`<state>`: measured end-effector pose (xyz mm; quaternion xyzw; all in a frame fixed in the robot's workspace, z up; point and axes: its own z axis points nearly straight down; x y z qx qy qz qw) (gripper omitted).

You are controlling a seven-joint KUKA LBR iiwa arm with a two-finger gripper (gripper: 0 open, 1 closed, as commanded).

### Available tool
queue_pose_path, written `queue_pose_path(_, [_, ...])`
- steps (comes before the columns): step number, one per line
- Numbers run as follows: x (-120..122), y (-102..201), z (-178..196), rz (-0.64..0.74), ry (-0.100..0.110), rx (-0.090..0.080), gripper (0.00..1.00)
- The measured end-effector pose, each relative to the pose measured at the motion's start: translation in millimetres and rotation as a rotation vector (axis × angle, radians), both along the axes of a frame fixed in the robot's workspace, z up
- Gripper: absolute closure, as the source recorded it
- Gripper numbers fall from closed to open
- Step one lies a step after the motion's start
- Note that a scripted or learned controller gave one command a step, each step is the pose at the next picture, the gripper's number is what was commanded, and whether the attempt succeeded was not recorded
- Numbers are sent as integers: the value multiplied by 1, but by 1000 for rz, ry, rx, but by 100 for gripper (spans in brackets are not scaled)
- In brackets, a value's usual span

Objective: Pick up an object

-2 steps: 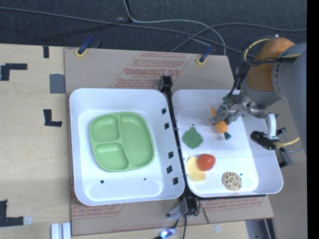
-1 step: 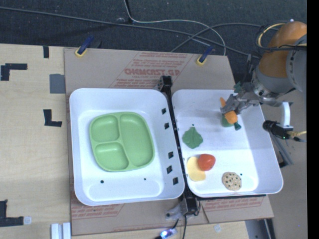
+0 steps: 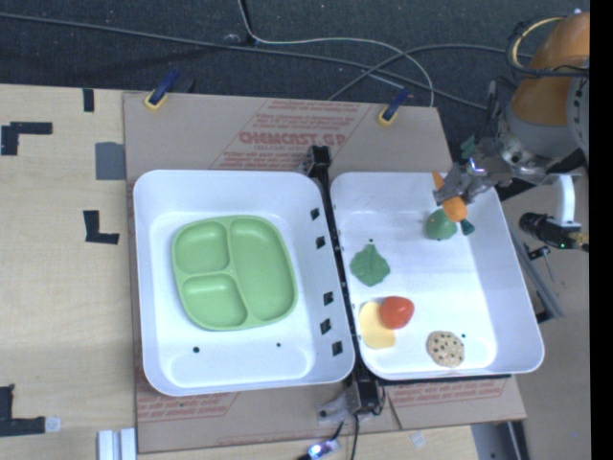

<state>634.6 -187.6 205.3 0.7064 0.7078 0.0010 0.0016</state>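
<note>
My gripper (image 3: 454, 192) hangs over the far right part of the right bin (image 3: 498, 286). It is shut on a toy carrot (image 3: 459, 209): orange shows on both sides of the fingers, and the green leafy end (image 3: 441, 226) hangs below them, just over the bin floor. Lower in the same bin lie a green leafy piece (image 3: 370, 264), a red tomato (image 3: 397, 310) touching a yellow piece (image 3: 374, 328), and a round cookie (image 3: 444, 349).
The left bin (image 3: 153, 257) holds a green divided plate (image 3: 233, 271). A black divider (image 3: 326, 247) runs between the two bins. The arm's grey and orange body (image 3: 551, 75) rises at the upper right. Cables cross the dark floor behind the bench.
</note>
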Motion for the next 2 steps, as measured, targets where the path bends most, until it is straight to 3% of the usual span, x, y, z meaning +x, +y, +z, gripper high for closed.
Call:
queue_pose_path(1, [10, 0, 59, 0, -2, -1, 100])
queue_pose_path(2, [7, 47, 51, 3, 5, 1, 100])
